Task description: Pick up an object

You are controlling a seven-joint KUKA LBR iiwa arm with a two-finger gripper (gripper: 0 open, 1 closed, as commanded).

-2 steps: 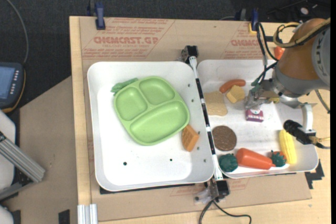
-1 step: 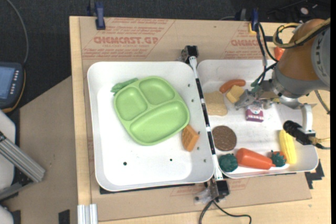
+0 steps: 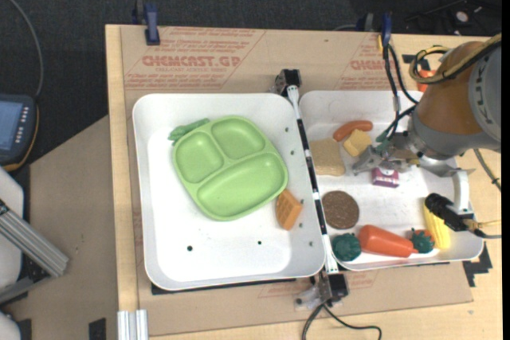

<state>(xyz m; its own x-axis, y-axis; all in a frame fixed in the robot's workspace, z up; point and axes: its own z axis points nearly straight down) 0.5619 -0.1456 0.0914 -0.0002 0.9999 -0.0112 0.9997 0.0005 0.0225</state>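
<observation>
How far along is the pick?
Done: the arm has reached over the right bin, with the end effector low beside the small purple item. In hand: nothing visibly lifted; the purple item, sausage, brown disc and carrot all lie in the bin. Left: the grasp and lift.

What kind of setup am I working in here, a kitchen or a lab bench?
Most likely a lab test bench, not a kitchen: two white bins sit on a board held by blue clamps, holding toy food such as a carrot and a green divided plate, with cables running around.
</observation>
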